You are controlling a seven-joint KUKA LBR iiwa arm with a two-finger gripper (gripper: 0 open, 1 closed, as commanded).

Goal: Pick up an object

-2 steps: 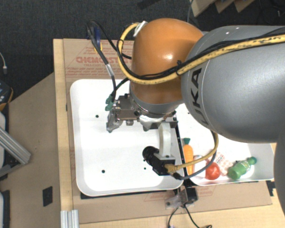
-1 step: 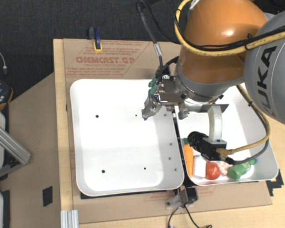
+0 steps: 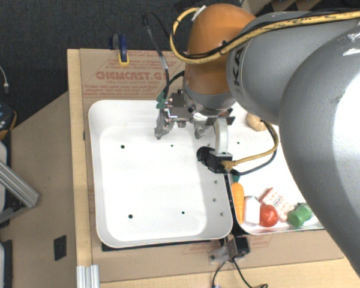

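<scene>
The end effector [image 3: 180, 129] hangs over the far edge of the left bin [image 3: 108, 161], below the orange band [image 3: 213, 29] of the arm [image 3: 300, 83]. Its two fingers [image 3: 162, 128] point down toward the bin floor and stand apart, with nothing visible between them. The candidate objects lie in the right bin [image 3: 270, 161], grouped at its near corner: an orange carrot-shaped piece [image 3: 237, 197] against the wall shared with the left bin, a red rounded piece [image 3: 268, 215], a white packet with red marks [image 3: 275, 198] and a green piece [image 3: 299, 216]. A pale tan object [image 3: 255, 122] rests near the far end of the same bin, partly hidden by the arm. All of these lie to the view's right of the end effector, across the dividing wall; the near group is also well toward the viewer. The carrot-shaped piece has its long axis along the wall, running far to near. In judgement, the pick has not begun: the end effector must cross the wall into the right bin and descend before any closure. The table [image 3: 84, 233] carries both bins.
</scene>
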